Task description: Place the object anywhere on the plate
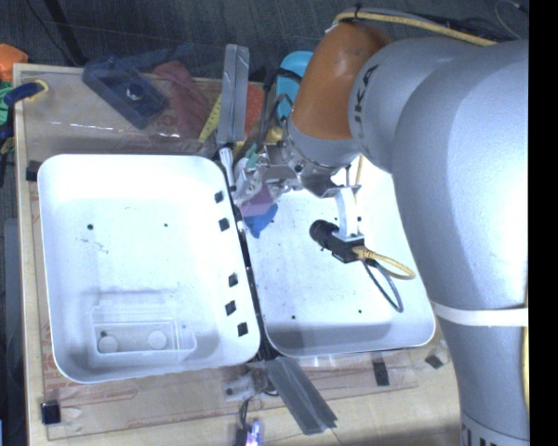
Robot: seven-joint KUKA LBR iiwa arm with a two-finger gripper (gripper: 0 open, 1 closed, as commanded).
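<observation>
The tool's (257, 179) fingers are too blurred to be read, and the right bin's (339, 337) far corner is hidden by the arm (428, 128).

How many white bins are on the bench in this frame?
2. The left bin lies open to the camera, with a clear plastic tray in its near corner. The right bin sits beside it, partly covered by the arm, so its far side is hidden.

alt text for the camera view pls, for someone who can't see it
A grey arm with an orange band reaches from the right over the right white bin, its gripper low at the bin's upper left corner, just above a small blue-purple object. The left white bin holds a clear plastic tray near its front.
</observation>
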